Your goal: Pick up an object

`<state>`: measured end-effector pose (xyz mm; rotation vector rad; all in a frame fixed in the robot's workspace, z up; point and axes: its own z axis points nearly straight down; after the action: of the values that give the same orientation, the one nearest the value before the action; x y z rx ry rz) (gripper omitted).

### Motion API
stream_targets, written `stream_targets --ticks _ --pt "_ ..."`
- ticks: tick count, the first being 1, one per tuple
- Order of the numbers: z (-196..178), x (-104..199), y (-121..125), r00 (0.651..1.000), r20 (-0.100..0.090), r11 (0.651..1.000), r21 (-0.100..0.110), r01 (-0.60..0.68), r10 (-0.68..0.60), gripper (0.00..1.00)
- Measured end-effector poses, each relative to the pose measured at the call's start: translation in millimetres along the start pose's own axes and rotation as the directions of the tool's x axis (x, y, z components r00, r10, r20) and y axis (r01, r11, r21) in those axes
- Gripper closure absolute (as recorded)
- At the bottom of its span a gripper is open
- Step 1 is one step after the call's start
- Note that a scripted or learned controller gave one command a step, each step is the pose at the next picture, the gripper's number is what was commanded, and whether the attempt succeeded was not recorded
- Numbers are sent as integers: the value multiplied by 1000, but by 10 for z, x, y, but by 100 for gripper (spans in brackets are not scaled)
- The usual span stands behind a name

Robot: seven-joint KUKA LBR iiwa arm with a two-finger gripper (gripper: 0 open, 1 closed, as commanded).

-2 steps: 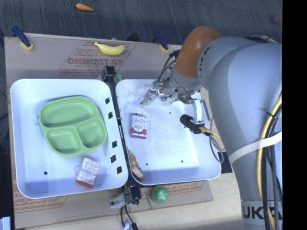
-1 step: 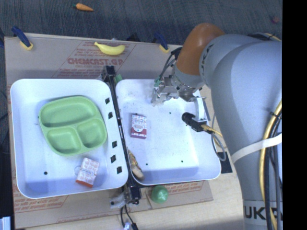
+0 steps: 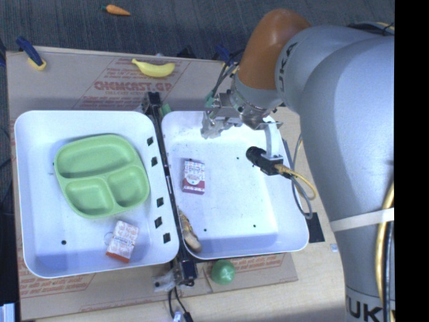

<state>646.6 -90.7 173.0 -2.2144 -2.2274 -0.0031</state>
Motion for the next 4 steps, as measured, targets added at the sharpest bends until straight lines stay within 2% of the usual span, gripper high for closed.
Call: stream_targets --ticks 1,2,3,4 --pt "14 -6 -9 1000 0 1000 3 -1 1 0" --pt "578 -857 81 1000 2 1000 5 -5 5 0" --pt "-627 -709 -317 1000 2 1000 1 -2 2 0" --pt "23 -1206 -1189 1000 3 1000 5 -1 1 0"
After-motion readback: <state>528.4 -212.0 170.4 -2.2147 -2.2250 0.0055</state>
